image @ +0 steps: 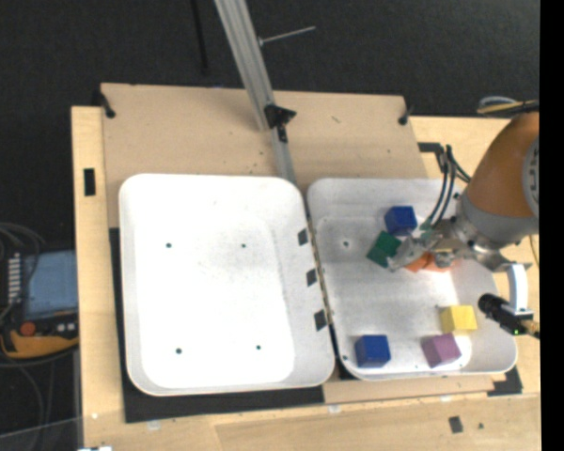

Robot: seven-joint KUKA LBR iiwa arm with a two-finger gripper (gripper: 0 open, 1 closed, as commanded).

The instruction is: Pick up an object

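The right bin [357,209] holds several small blocks. A blue block [400,219] lies near its back, with a green block [383,249] just in front of it. An orange object [421,264] is partly hidden under the gripper. My gripper [419,252] hangs low over the bin, right beside the green block and above the orange object. A yellow block [459,318], a purple block [440,349] and a second blue block [371,349] sit along the bin's front.
The left bin [211,280] stands beside the right one, with black clips [312,277] along the shared edge. A slanted metal pole [249,59] rises behind the bins. The arm [503,181] comes in from the right.
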